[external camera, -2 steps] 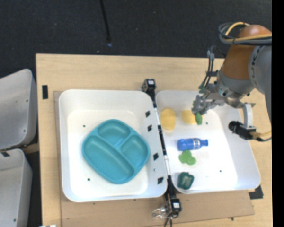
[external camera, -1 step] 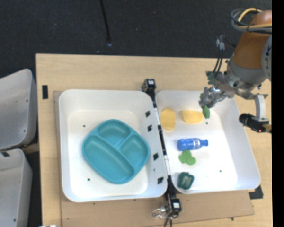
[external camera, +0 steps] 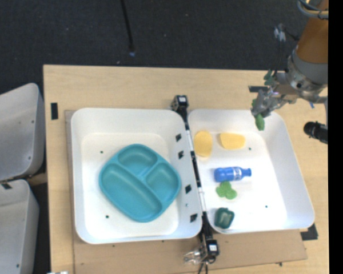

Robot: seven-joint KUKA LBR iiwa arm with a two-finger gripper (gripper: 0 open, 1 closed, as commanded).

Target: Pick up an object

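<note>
Right bin (external camera: pixel 291 170): small green piece (external camera: pixel 259 122) in tool (external camera: pixel 262 112)

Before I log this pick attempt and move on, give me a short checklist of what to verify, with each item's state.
1. Gripper over the right bin: ok, at its far rim.
2. Small green object at the fingertips: ok, visible there.
3. Object firmly clamped: cannot tell.
4. Yellow pieces, blue bottle and green items lie apart from the gripper: ok.
5. Teal tray in the left bin: ok.
</note>
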